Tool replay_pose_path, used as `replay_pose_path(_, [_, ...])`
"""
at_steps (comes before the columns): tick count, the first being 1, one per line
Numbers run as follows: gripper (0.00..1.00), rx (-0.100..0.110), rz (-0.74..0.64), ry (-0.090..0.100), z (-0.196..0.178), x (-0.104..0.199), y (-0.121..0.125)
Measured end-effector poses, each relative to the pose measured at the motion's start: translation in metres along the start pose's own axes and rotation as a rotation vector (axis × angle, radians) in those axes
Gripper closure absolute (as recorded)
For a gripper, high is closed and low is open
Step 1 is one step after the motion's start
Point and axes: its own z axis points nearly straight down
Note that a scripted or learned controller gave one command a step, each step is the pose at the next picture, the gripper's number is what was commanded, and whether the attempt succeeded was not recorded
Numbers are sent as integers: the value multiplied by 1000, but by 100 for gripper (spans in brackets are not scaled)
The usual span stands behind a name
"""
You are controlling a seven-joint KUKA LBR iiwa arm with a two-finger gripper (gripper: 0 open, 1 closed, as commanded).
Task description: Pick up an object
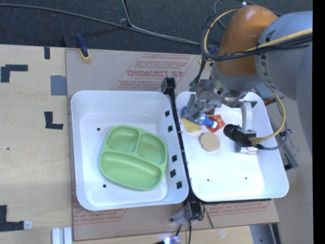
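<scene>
You are looking down at a slant on a wooden bench with a cardboard sheet under two shallow white bins. Nearest you, well to the left of the hand and lower in the view, the left bin holds a green divided plate, lying flat with its three compartments up. A dark clip strip runs along the seam where the two bins meet.

The right bin lies under the hand. A round tan disc sits just below the hand, apart from it. A pale yellow piece lies at the hand's lower left, close against it. A small blue and orange object lies directly beneath the hand, partly covered by it. To the right of the hand a black cylindrical part juts over the bin.

The hand hangs low over the bin's far left corner; you cannot tell from here whether it is released or clenched. Beyond it, the grey arm with its orange band reaches in from the right, looped with yellow cable
</scene>
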Motion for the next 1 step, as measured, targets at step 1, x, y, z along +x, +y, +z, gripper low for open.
replay_pose_path(1, [100,-1,-2,0,7,63,-9])
